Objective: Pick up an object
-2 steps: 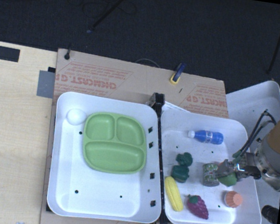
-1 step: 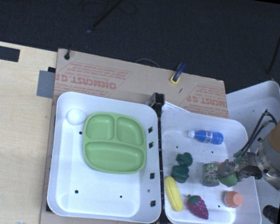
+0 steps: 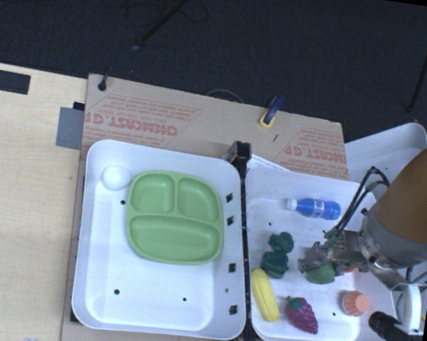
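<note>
The right bin (image 3: 306,196) holds a blue bottle (image 3: 316,208) lying on its side, a dark green toy vegetable (image 3: 277,253), a yellow corn cob (image 3: 264,294), purple grapes (image 3: 302,314), an orange-pink round piece (image 3: 354,303) and a light green object (image 3: 323,273). My gripper (image 3: 319,261) is low in this bin, right over the light green object and touching or nearly touching it. The arm reaches in from the right, its orange band above the wrist.
The left bin (image 3: 91,283) holds a green divided plate (image 3: 175,217) and a white ball (image 3: 116,177) in its far left corner. A black divider (image 3: 239,242) runs between the bins. Cardboard lies under both bins.
</note>
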Robot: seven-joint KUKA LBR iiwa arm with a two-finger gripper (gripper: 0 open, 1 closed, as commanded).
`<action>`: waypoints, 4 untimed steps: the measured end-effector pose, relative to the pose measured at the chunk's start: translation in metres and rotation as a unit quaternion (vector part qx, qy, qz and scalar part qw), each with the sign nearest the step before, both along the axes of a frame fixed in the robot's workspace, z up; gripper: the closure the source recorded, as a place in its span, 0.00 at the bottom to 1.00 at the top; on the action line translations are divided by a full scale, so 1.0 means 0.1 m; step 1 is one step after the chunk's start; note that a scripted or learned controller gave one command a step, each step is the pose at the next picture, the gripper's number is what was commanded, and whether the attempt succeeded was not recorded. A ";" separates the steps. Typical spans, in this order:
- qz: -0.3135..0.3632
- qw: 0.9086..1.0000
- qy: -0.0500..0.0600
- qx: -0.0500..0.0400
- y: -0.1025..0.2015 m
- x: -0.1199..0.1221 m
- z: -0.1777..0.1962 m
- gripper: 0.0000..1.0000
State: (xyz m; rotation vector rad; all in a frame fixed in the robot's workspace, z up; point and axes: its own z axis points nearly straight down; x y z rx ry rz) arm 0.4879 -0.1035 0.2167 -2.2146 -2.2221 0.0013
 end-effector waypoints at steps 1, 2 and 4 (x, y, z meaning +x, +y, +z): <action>0.001 1.000 -0.001 0.000 0.52 -0.04 0.12 1.00; 0.001 1.000 -0.001 0.000 1.02 -0.02 0.20 1.00; -0.001 1.000 0.001 -0.001 2.02 -0.06 -0.01 1.00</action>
